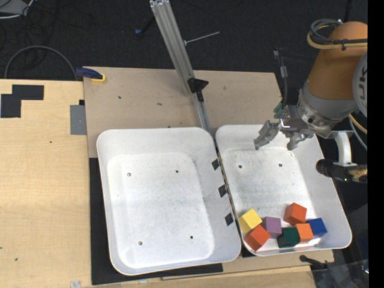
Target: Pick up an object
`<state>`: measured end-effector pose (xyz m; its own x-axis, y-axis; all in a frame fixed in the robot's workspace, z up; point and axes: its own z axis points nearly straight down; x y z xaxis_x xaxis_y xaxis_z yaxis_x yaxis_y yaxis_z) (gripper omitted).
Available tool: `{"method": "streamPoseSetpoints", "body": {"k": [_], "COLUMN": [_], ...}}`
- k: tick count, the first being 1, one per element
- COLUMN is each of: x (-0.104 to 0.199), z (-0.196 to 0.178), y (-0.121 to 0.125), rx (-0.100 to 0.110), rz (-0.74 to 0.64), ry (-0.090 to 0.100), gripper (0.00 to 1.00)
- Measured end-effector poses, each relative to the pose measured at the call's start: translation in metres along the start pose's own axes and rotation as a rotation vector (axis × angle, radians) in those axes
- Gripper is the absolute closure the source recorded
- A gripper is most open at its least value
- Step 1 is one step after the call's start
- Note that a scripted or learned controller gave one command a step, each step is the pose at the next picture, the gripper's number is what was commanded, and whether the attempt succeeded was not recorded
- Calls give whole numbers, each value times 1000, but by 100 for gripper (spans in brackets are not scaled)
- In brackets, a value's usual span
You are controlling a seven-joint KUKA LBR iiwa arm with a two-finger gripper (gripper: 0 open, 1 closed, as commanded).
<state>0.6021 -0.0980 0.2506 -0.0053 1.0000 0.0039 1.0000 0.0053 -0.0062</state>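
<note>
over the far end of the right bin [336,212], the gripper [279,137] hangs from the grey and orange arm [336,65] that reaches in from the right. its two fingers [264,135] are spread wide apart, one slanting toward the divide between the bins, the other pointing down on the arm's side. nothing sits between them and they pinch nothing; below them there is only bare white bin floor. whether the tips touch the floor cannot be told from this slant.

the things to pick are all gathered at the near end of the same bin, well apart from the gripper. a yellow block [250,219] lies closest to the divide, with an orange-red block [258,237] just in front of it, touching or nearly so. a purple block [273,225] sits beside the yellow one. next comes a dark green block [288,237], then an orange block [305,231] and a blue block [317,226] against the near rim. a red-orange block [295,212] stands slightly behind the green and orange ones, nearest the gripper of the group yet still far from it.

the left bin [120,143] lies beside the right one, their rims meeting along a line of small black clips [221,190]. a slanted aluminium rail [174,47] rises from behind that junction.
</note>
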Motion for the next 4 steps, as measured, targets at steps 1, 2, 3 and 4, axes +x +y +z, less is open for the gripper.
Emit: {"method": "streamPoseSetpoints", "body": {"k": [1, 2, 3, 4], "x": [-95, -92, 47, 148], "z": [60, 46, 62, 62], "y": [12, 13, -18, -46], "rx": [1, -3, 0, 0], "rz": [12, 7, -1, -1], "ry": [-6, -4, 1, 0], "gripper": [0, 100, 100, 100]}}
